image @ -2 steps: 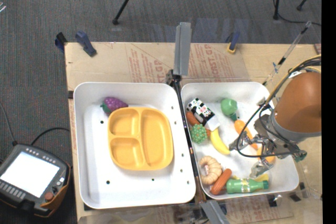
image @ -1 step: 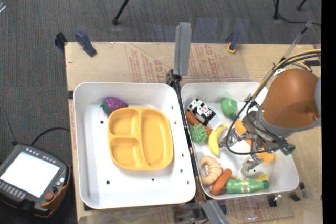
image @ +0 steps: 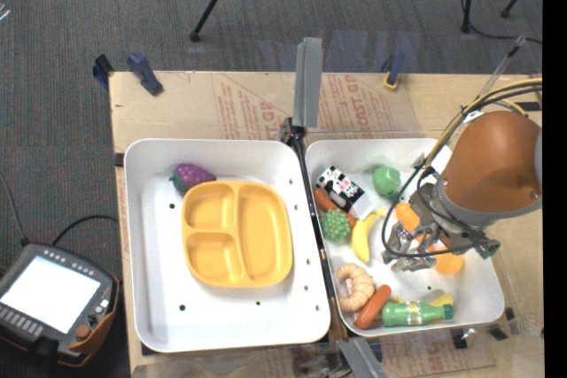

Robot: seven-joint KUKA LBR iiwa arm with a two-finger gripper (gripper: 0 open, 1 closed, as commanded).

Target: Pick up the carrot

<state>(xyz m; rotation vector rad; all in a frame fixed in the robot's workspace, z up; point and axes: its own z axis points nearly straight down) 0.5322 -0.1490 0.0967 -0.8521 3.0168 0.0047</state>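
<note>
An orange carrot-like piece lies at the left side of the right bin, partly under a black-and-white block and next to a knobbly green piece. A second reddish-orange elongated piece lies near the bin's front edge. My gripper hangs low over the middle of the right bin, to the right of the first carrot-like piece and apart from it. A small orange item sits right at the gripper's upper side, and another orange piece lies at its right.
The right bin also holds a banana, a green round fruit, a tan pastry and a green bottle. The left bin carries a yellow divided plate and purple grapes. A grey post stands between the bins.
</note>
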